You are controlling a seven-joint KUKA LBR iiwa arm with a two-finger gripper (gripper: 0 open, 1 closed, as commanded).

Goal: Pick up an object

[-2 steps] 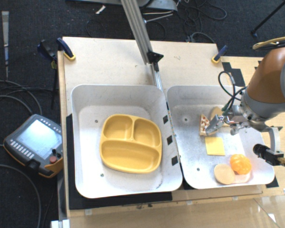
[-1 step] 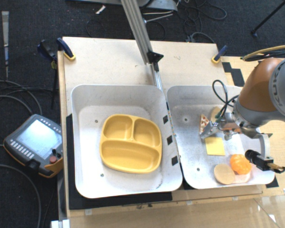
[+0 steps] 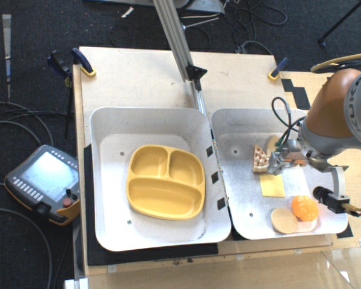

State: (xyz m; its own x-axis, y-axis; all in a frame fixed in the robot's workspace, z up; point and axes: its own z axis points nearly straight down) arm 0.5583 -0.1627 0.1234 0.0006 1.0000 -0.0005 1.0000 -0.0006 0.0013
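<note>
Currently, your hand (image 3: 275, 163) sits low in the right bin (image 3: 240, 131), touching the pizza slice toy (image 3: 262, 158); its grip state cannot be determined. Nothing is lifted. The orange ball (image 3: 304, 208) and yellow card (image 3: 272, 186) remain available nearby.

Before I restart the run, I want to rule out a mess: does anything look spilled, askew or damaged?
Nothing looks spilled or broken. The yellow divided plate sits flat but turned at a slant in the left bin. In the right bin, the pizza slice toy, yellow square, orange ball and tan disc are crowded near the gripper.
</note>
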